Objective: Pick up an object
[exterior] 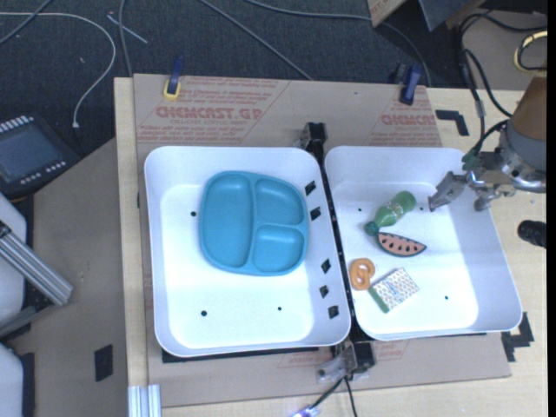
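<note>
Gripper (462,193) hangs spread and empty at three o'clock of the green bottle (390,212): best to centre over it before descending.

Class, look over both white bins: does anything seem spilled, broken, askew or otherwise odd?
Nothing stands out. The blue divided plate lies flat in the left bin; the small toys, including a watermelon slice, lie loose but intact in the right bin.

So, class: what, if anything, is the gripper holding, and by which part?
Nothing. The gripper hangs with open fingers over the right bin, apart from the green bottle.
</note>
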Robot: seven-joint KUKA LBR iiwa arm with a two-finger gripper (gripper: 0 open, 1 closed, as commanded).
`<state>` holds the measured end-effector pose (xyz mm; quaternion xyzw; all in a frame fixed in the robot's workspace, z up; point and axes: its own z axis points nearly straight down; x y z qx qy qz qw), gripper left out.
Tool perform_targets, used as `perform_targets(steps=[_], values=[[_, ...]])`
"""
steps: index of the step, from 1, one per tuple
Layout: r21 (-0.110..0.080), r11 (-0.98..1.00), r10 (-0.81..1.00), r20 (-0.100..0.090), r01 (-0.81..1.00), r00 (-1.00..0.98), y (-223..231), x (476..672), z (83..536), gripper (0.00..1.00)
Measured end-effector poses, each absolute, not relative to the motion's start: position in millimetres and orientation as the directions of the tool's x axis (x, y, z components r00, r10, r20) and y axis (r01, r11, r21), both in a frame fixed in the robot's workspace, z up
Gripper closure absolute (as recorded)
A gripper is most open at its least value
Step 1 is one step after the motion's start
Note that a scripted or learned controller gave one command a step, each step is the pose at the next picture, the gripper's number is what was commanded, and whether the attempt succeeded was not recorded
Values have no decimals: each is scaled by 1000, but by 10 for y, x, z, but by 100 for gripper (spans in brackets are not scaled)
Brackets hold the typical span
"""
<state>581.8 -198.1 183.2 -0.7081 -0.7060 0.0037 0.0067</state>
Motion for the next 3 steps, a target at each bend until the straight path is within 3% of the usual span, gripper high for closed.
perform_targets(steps=[1,3], values=[[-1,0,1000,1,1000,0,-1978,5853,1910,0],[-6,1,1000,3,1000,-1,-1929,5850,821,0]])
